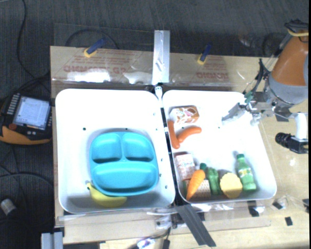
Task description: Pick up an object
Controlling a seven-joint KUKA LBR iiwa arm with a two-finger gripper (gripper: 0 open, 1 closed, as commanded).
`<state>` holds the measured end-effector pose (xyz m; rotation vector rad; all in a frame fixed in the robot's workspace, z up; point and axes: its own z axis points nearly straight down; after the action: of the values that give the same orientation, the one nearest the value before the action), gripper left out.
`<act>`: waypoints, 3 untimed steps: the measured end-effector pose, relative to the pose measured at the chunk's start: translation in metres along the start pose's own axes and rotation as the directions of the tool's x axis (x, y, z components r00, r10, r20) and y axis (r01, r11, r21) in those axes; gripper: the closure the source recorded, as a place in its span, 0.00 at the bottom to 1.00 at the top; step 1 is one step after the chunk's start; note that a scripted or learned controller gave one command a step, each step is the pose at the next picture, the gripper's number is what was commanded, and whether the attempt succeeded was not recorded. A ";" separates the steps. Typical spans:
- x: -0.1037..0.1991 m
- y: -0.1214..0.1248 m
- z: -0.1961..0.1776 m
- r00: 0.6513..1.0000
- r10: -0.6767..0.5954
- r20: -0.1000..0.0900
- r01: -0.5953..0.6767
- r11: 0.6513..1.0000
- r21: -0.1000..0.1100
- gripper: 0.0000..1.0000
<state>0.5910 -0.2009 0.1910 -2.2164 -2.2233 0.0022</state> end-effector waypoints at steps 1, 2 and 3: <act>0.066 0.001 0.066 0.998 -0.067 0.001 0.067 0.998 0.001 0.00; 0.063 0.041 0.102 0.994 0.105 0.000 -0.105 0.994 -0.005 0.00; -0.002 -0.025 0.082 0.977 0.214 0.001 -0.214 0.977 0.001 0.00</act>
<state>0.5654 -0.2026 0.1089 -2.4424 -1.9722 0.0045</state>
